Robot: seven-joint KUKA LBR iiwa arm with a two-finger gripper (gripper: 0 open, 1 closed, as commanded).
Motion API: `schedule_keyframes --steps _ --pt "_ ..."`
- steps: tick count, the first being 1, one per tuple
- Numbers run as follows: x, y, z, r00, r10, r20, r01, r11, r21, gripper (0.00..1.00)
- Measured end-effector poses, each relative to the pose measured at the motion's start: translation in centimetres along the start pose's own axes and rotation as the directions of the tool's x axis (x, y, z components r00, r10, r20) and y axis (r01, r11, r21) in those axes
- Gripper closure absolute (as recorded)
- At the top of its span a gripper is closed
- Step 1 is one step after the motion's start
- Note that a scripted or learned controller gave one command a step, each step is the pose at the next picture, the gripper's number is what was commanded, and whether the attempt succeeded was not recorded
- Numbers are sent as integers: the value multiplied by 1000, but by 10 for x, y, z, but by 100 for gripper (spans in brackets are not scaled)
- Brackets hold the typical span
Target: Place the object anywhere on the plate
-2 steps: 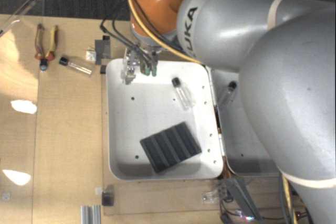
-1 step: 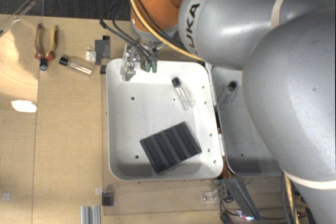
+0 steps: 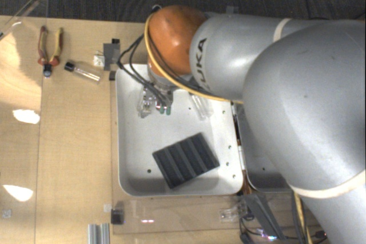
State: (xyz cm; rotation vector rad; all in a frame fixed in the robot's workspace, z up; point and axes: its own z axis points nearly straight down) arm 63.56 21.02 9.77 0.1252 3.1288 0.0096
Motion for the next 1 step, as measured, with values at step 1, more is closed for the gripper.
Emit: schedule_keyframes --steps 1 --pt "-26 25 -64 965 -261 -1 261 965 0 100"
